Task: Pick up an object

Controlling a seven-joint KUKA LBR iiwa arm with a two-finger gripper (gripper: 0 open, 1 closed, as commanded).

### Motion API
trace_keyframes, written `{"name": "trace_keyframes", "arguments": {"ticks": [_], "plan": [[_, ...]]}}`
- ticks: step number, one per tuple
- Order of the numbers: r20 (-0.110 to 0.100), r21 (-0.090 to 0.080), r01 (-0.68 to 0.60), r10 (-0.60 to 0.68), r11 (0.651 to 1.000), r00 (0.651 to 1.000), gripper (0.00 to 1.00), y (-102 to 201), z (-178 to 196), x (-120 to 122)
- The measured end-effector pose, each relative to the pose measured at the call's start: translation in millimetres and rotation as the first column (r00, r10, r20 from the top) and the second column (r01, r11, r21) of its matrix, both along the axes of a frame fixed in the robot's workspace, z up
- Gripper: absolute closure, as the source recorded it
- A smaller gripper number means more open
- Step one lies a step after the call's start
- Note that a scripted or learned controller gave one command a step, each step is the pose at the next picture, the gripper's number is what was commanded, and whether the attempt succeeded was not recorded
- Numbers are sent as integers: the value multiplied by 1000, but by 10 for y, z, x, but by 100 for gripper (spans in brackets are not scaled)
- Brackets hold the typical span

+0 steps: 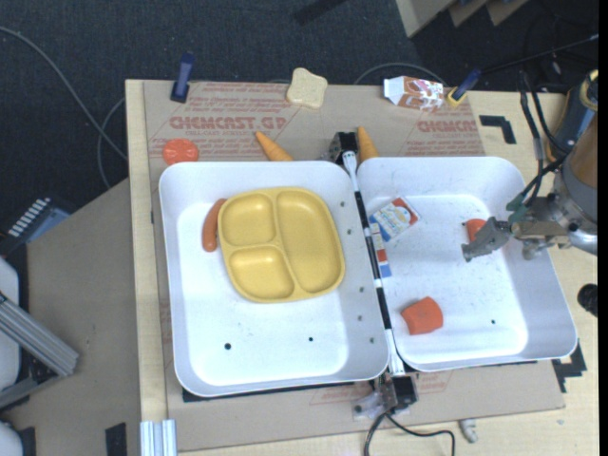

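The right bin holds a small white and blue carton near its left wall. An orange block lies towards its front. A small red-orange piece lies at mid-right. My gripper reaches in from the right, low over the bin floor. Its dark tip sits right beside the red-orange piece, just below it in the view, and I cannot tell whether it touches. The left bin holds a yellow divided plate with a red sausage along the plate's left edge.
On the bench behind the bins lie a bread slice, a blue clip, an orange disc, two carrots and a crumpled carton. Cables hang at the right by the arm.
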State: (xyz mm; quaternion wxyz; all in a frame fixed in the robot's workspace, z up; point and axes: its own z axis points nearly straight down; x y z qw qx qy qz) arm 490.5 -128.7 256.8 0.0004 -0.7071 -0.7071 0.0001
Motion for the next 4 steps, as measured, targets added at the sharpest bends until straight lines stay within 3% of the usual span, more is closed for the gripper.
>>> {"name": "trace_keyframes", "arguments": {"ticks": [1,2,3,4], "plan": [[-3,1,0,0,1000,1000,0,314,-1253,215],[-1,0,1,-1,1000,1000,0,319,-1727,-121],[3,-3,3,-3,1000,1000,0,-505,-1479,120],[3,-2,1,-1,1000,1000,0,-952,-1125,539]]}}
